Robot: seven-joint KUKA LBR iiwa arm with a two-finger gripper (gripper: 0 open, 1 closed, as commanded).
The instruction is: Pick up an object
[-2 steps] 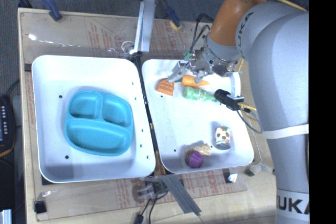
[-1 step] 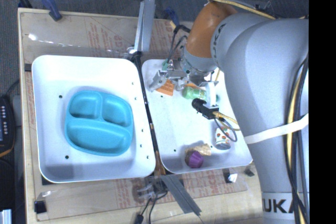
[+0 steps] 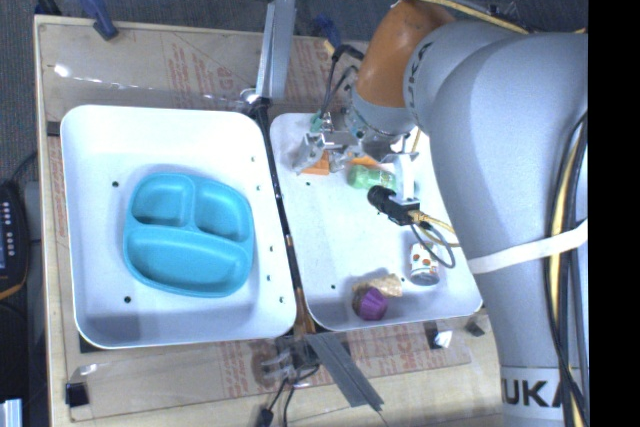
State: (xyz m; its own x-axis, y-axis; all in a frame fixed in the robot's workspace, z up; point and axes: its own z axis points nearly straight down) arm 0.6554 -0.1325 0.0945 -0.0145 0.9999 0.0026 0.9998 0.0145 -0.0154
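You've got the gripper [image 3: 322, 147] down in the right bin [image 3: 330, 245], at its far-left corner; can't tell how its fingers stand or whether they've got anything. Just beside it lie an orange piece [image 3: 318, 168] and a green object [image 3: 366, 176]. Near that bin's front edge: 1 purple object [image 3: 371, 304], 1 small patterned cup [image 3: 424, 267]. Left of that bin, the other bin [image 3: 90, 215] holds a blue 3-section tray [image 3: 188, 233].

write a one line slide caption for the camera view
KUKA arm's gripper low at the far end of the right bin among small objects; blue divided tray in the left bin.
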